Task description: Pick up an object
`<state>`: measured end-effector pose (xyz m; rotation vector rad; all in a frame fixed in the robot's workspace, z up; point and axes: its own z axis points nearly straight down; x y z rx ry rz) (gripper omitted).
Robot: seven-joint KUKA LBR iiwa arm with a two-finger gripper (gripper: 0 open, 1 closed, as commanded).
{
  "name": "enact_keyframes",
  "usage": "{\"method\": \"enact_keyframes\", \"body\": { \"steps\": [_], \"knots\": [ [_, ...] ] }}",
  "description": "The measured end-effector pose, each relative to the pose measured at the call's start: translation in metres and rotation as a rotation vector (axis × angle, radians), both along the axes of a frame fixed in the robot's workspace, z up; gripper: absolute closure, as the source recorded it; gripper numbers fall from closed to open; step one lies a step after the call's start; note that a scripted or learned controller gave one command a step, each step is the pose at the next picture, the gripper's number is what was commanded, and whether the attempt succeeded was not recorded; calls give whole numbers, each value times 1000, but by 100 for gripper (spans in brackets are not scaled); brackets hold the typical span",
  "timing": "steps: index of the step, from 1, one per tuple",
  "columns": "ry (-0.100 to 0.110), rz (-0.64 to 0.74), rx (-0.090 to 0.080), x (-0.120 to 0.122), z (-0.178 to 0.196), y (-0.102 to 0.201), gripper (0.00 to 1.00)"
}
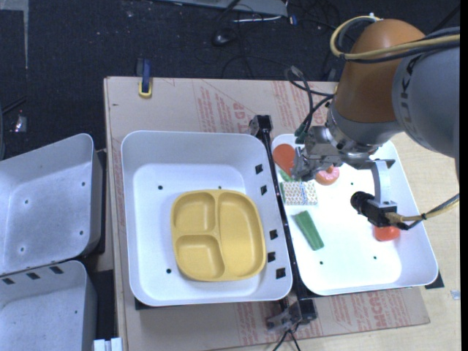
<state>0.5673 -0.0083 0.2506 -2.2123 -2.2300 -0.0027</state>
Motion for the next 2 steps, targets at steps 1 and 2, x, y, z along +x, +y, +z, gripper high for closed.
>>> {"method": "enact_keyframes", "body": {
  "steps": [1, 2],
  "knots": [
    [0, 0, 0, 19, -11, 52, 100],
    [-2, 0, 0, 31, -5, 103, 100]
  ]
}}
